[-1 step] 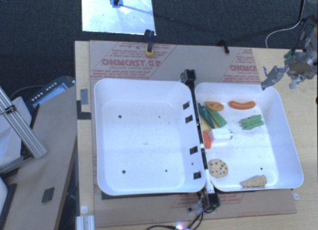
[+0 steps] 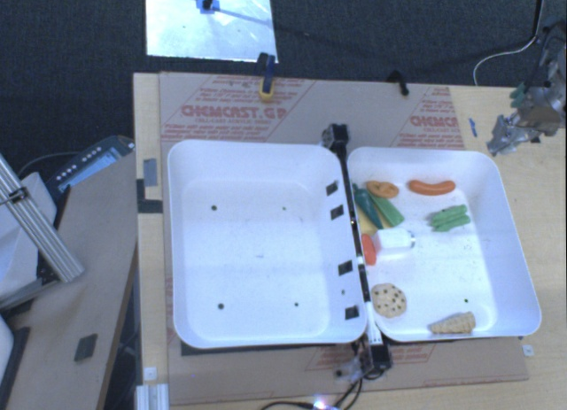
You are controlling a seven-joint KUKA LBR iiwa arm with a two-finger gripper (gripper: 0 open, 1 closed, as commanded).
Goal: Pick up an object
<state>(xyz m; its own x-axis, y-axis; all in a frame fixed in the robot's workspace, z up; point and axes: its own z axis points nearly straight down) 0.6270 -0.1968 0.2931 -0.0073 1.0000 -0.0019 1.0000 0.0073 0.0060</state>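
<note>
Looking down on the bench, we log two shallow white plastic bins side by side on a tan board w/ red lettering. The left white bin (image 2: 257,249) shows bare floor w/ small dark holes. The right white bin (image 2: 496,222) carries all the items.

Gripper: the grey two-finger gripper (image 2: 514,129) sits at approx. 2 o'clock of the right bin, outside its rim, over the board's corner and well apart from every item. It's small and blurred; we cannot tell how it is set, and we see nothing in it.

Items in the right bin, clock positions taken from bin centre:
- orange sausage-shaped toy (image 2: 431,188), 12 o'clock, lying flat.
- round orange-brown pretzel-like piece (image 2: 384,189), 11 o'clock, just beside the green items.
- long green pod-shaped toy (image 2: 381,208), 10 o'clock, angled, near the divider.
- green bundle of bean-like sticks (image 2: 449,218), approx. 1 o'clock.
- white cylindrical object (image 2: 394,240), 9 o'clock, touching a small red-orange piece (image 2: 368,250) at the divider side.
- round tan biscuit w/ dark chips (image 2: 388,299), 7 o'clock.
- tan wedge-shaped piece (image 2: 453,322), 6 o'clock, near the front wall.

Black clips (image 2: 337,213) run along the seam betw. the bins.
</note>
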